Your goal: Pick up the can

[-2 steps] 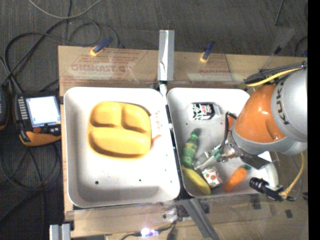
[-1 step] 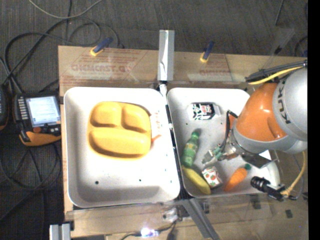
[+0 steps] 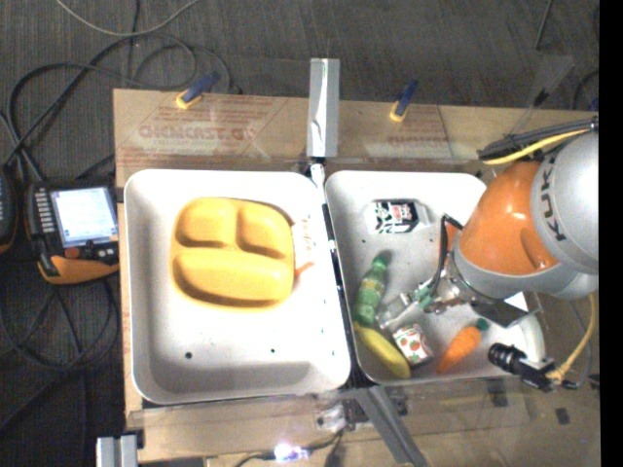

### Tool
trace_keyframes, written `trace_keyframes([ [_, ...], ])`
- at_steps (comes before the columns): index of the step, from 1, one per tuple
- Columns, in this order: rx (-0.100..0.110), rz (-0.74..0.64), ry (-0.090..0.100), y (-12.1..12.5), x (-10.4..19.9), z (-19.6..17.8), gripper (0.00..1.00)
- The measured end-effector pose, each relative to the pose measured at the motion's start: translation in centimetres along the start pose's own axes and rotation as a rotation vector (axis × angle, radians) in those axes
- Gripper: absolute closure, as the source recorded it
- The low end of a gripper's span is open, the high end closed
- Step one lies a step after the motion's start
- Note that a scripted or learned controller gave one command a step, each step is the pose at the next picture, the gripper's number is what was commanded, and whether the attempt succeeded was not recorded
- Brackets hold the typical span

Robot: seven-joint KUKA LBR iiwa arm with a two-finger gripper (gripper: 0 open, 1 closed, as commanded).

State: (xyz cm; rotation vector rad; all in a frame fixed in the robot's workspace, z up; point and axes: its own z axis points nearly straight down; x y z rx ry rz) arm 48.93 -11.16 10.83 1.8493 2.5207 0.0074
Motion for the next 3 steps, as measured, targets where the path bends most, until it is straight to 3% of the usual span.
trace_keyframes([
  [1,0.006,-0.032,0.005,-0.38,-0.15,1.82,0.0],
  [2,0.001,-0.032,0.004,-0.16,-0.17,0.82,1.0],
  [3,0.001,-0.032,0.004,-0.17,-0.17,0.82,0.0],
])
